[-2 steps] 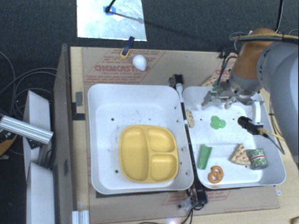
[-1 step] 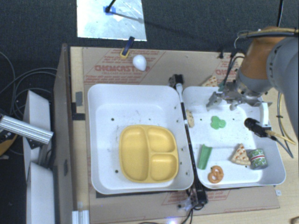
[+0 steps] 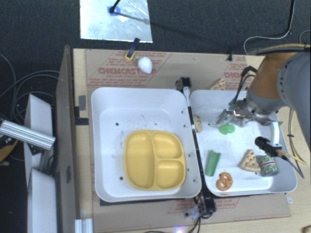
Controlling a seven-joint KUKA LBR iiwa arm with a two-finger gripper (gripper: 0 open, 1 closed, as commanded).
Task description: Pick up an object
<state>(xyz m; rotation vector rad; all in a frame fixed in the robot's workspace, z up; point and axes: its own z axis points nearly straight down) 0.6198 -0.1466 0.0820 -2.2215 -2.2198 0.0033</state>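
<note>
**Inspector:** Count, please.

**Assistant:** Two white bins. The left bin [image 3: 141, 108] carries one yellow divided plate [image 3: 154, 159] with three compartments. The right bin [image 3: 211, 106] carries five loose items: one green round piece [image 3: 226, 128], one green bar [image 3: 212, 163], one pretzel [image 3: 224, 181], one pizza slice [image 3: 250, 162] and one small can [image 3: 268, 166]. One white ball [image 3: 145, 64] lies on the bench beyond the left bin.

**Inspector:** Orientation of the green round piece?

**Assistant:** It is a flattish lump, slightly wider across the view than it is deep, so its long axis runs roughly left to right. It has no distinct end, so I cannot tell which way it points. For comparison, the green bar runs near to far, its far end leaning slightly right.

**Inspector:** Position against the gripper?

**Assistant:** The gripper [image 3: 233, 116] hangs over the far half of the right bin. The green round piece lies on the bin floor just beside it, on the near-left side. Contact cannot be confirmed.

**Inspector:** Gripper state?

**Assistant:** Cannot tell whether it is open or closed. Nothing is visibly gripped.
</note>
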